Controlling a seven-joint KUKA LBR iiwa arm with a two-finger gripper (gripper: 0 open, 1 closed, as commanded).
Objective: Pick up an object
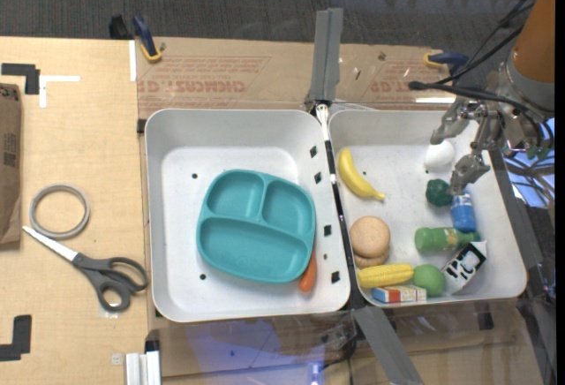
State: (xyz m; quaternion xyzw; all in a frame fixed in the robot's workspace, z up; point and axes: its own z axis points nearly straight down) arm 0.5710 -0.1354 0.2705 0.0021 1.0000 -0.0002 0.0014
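Two white bins sit side by side on the worktop (79, 92). In the left bin (168, 145) lies a teal divided tray (256, 229), tilted a little, with an orange carrot (307, 275) touching its lower right corner.

In the right bin (388, 132) a banana (356, 175) lies near the upper left, pointing down to the right. Below it is a round bun (370, 236), and under the bun a corn cob (383, 275) lies crosswise. A red and white box (397, 294) is against the front wall, just beside a green ball (428, 278). A black and white carton (464, 264) stands tilted at the bin's right front corner. A green bottle (436, 239) lies on its side between the bun and the carton. Above it a blue bottle (463, 215) stands just beside a dark green ball (438, 192), and a white egg-like thing (440, 154) lies higher up.

The arm reaches in from the right, its orange band at the upper right edge. The pincer (468, 169) hangs over the right part of the right bin, its fingers spread apart and holding nothing; one fingertip is just above the blue bottle and beside the dark green ball, though whether it touches either cannot be told.

Left of the bins, on the worktop, lie scissors (97, 268) and a tape ring (59, 209).
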